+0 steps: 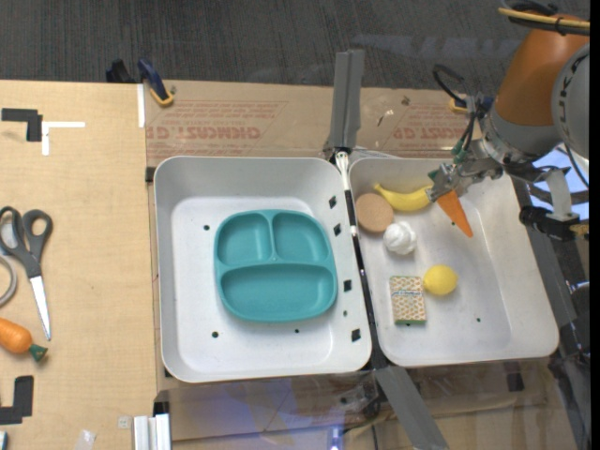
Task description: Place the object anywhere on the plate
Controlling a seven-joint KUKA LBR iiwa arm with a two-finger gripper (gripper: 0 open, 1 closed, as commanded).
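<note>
The gripper [450,181] clenches the thick end of a smooth, tapered orange carrot [456,211] above the right bin [525,336], beside a curved banana [405,198]. The glossy teal plate [276,265], with three compartments, lies in the left bin [178,279].

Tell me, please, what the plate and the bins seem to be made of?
The plate looks like moulded plastic: even teal colour, rounded dividers, soft matte sheen. The left bin and the right bin seem to be thin white plastic, smooth and slightly glossy, with rounded corners; painted metal cannot be excluded.

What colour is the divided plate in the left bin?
The plate is teal, seen clearly in the camera view.
</note>
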